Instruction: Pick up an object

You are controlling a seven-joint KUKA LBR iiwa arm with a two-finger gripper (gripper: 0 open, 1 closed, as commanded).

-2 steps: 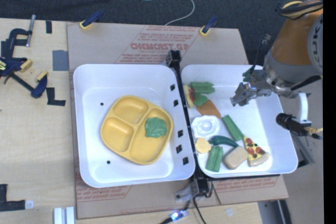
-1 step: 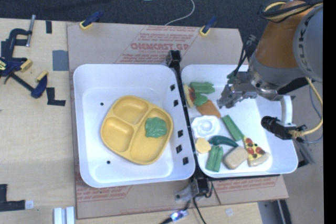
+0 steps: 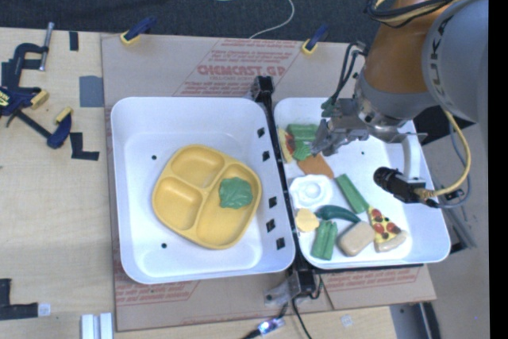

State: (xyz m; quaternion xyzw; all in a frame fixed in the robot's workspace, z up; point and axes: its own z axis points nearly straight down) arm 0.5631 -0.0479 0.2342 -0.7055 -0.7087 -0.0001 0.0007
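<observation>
Toys are crowding the right bin (image 3: 432,250), and the arm (image 3: 413,52) is reaching in from three o'clock so that the hand (image 3: 327,140) is hanging low over the bin's eleven o'clock corner. Whether the hand is clenched or released I cannot tell, since its tip is dark and merging with the items beneath; nothing is showing clearly between its fingers, so I am not judging anything as grasped.

Under and just beside the hand, a green block (image 3: 302,131) is lying next to a red-and-yellow piece (image 3: 287,145), with an orange wedge (image 3: 317,166) at five o'clock from them. This cluster is probably the target, judging from where the hand is hovering. Toward the bin's six o'clock side, a white cup (image 3: 310,191), a dark green pepper (image 3: 337,212), a green stick (image 3: 350,193), a yellow disc (image 3: 306,220), a green pod (image 3: 324,240), a tan loaf (image 3: 356,238) and a pizza slice (image 3: 386,229) are lying close together.

In the left bin (image 3: 131,171), a yellow tray (image 3: 186,198) is sitting at the centre with a green leaf (image 3: 236,192) resting at its three o'clock side, well apart from the hand. Both bins are sitting on cardboard (image 3: 230,67) clamped to the bench (image 3: 48,210), likely to keep them from sliding.

The pick is looking not yet done.
</observation>
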